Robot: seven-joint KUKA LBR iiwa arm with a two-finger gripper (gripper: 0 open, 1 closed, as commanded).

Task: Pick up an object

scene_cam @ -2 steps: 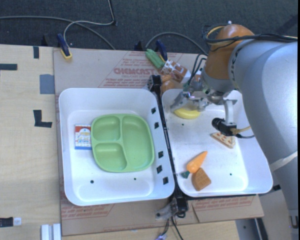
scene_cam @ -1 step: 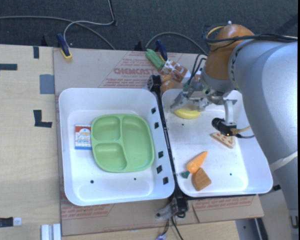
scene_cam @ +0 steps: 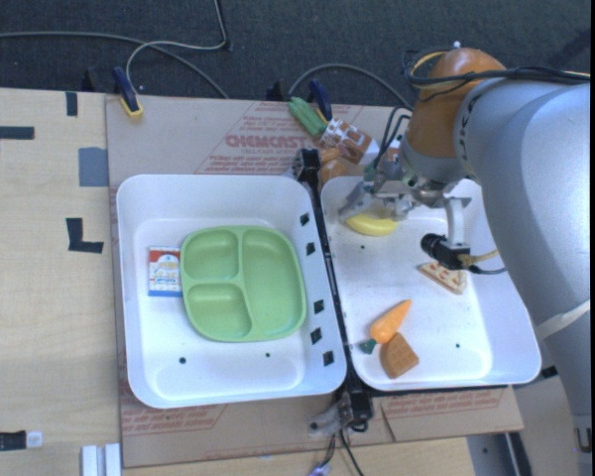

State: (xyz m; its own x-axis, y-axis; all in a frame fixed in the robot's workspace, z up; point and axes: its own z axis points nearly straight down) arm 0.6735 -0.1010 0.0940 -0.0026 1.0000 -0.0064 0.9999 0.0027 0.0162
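Banana (scene_cam: 371, 226) under pincer (scene_cam: 379, 198); "CHEMCAST" cardboard (scene_cam: 258, 147).

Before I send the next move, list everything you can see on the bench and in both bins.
Divided plate: one, light green, left bin.
Small box: one, white with red and blue print, left bin, at the plate's left edge.
Banana: one, yellow, right bin, far end, just under the tool.
Carrot: one, orange, right bin, near side.
Wedge: one, orange-brown, beside the carrot.
Pizza slice: one, tan and red, right bin.
Bins: two, white, side by side.
Clamps: blue, far bench edge.
Arm: one, grey with orange band.
Tool: one, above the banana.
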